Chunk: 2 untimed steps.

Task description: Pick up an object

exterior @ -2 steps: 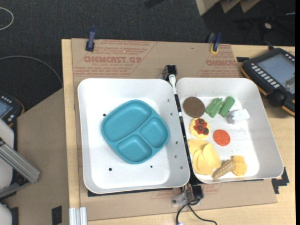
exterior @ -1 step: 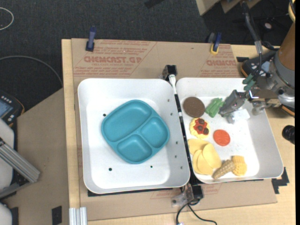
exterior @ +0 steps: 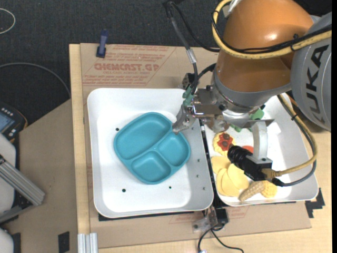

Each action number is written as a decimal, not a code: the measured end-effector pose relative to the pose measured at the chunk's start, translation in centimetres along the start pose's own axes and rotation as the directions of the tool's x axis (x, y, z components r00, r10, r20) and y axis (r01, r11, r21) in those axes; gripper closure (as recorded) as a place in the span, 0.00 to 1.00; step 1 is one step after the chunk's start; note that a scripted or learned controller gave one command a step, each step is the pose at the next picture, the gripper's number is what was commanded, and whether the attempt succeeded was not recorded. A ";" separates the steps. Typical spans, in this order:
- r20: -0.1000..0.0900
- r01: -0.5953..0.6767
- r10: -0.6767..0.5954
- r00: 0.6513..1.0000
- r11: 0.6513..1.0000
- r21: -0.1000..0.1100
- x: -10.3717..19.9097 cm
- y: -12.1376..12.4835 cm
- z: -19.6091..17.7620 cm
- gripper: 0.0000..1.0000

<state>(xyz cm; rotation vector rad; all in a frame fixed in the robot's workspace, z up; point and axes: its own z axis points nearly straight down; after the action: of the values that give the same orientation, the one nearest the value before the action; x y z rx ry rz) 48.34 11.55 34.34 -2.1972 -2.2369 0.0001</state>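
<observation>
The counter (exterior: 131, 62) is a tan board printed with red lettering along its far edge — a small blue clip (exterior: 101, 44) sits at its far-left corner. Dark carpeted floor (exterior: 79, 9) surrounds it, crossed by thin cables (exterior: 31, 70).

The shallow left bin (exterior: 100, 157) is plain white and bears a teal-blue plastic divided plate (exterior: 151, 147), while the white right bin (exterior: 295, 152) holds pale yellow plastic pieces (exterior: 231, 178), a tan ridged cone-shaped piece (exterior: 253, 190) and a red piece with dark marks (exterior: 224, 140). The bench is a tan cardboard sheet (exterior: 131, 62) with faded red lettering. The arm's large rounded band (exterior: 263, 30) is glossy orange above grey metal, with yellow and black cables looped around it.
</observation>
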 end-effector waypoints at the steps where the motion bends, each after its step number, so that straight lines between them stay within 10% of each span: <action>1: 0.007 -0.023 0.023 1.000 1.000 0.009 -3.6 -0.7 10.5 0.00; 2: -0.007 -0.015 0.015 1.000 1.000 -0.024 4.2 0.3 23.9 0.00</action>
<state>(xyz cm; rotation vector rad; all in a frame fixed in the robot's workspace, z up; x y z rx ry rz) 48.46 15.89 10.45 -2.2222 -2.2284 -0.0342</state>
